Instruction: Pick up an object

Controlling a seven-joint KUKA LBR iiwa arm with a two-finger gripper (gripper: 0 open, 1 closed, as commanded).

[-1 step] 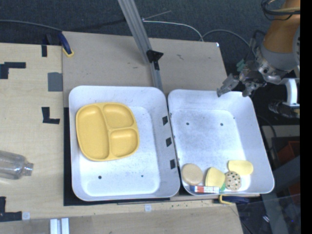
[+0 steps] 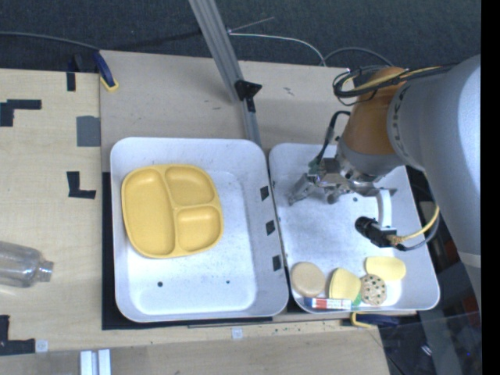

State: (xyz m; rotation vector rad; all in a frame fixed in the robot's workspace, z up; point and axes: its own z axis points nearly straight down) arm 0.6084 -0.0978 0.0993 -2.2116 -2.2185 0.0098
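With the jaws of the gripper (image 2: 312, 187) seen spread and empty, the cookie (image 2: 307, 276) at the near edge of the right bin (image 2: 293, 229) is best approached from directly above.

You are looking at a robotics lab bench: two shallow white bins (image 2: 266, 233) side by side on a wooden bench (image 2: 47, 217), black tape marks (image 2: 76, 184) left of them, loose cables (image 2: 273, 37) beyond them.

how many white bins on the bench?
2. The left bin holds a yellow divided plate; the right bin has small items along its near edge, with the gripper above it.
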